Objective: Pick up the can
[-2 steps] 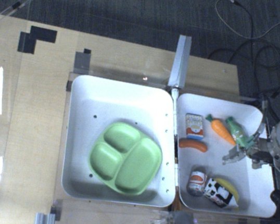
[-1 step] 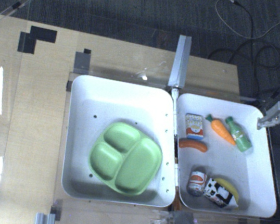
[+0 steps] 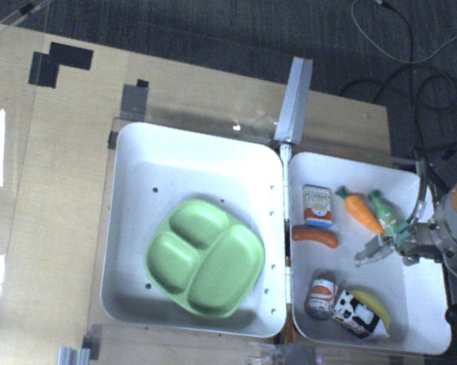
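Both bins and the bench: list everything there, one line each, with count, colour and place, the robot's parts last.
Sectioned green plastic tray: one, pale green, in the left white bin, toward its front.
Small carton: one, white with blue and red print, back left of the right white bin.
Toy sausage: one, red-brown, just in front of the carton.
Toy carrot: one, orange, back middle of the right bin.
Green bottle-like item: one, beside the carrot.
Small metal can: one, silver with red label, front of the right bin.
Black-and-white patterned box: one, right of the can.
Banana: one, yellow, against that box.
Gripper: one, grey, over the right bin behind the can.
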Robot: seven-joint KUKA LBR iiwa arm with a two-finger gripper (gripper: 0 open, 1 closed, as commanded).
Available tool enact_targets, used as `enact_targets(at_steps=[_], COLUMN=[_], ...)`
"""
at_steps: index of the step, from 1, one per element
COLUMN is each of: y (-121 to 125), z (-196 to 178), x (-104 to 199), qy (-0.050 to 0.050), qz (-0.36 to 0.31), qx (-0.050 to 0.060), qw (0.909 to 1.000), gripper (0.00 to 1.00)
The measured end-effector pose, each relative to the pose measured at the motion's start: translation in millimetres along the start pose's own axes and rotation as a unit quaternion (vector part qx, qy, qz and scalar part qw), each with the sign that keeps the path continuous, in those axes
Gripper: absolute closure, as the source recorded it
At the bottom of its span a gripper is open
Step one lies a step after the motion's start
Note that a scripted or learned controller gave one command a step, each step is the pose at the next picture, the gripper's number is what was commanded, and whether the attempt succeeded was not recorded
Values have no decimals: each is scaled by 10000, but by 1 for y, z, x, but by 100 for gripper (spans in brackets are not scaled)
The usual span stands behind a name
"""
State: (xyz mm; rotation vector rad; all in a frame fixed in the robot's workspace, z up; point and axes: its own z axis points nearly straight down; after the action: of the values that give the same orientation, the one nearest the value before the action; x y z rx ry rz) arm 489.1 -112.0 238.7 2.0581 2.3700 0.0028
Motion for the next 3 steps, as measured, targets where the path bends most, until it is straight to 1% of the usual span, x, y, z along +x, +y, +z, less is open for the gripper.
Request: enact_targets(at_steps=[1, 2, 3], y=[18, 4, 61], z=[55, 54, -102], x=[96, 39, 30], qy=[3, 2, -23], qz=[280, -828, -1113], qx=[2, -4, -53], qw=[9996, 9966, 9938], gripper=[0, 0, 0])
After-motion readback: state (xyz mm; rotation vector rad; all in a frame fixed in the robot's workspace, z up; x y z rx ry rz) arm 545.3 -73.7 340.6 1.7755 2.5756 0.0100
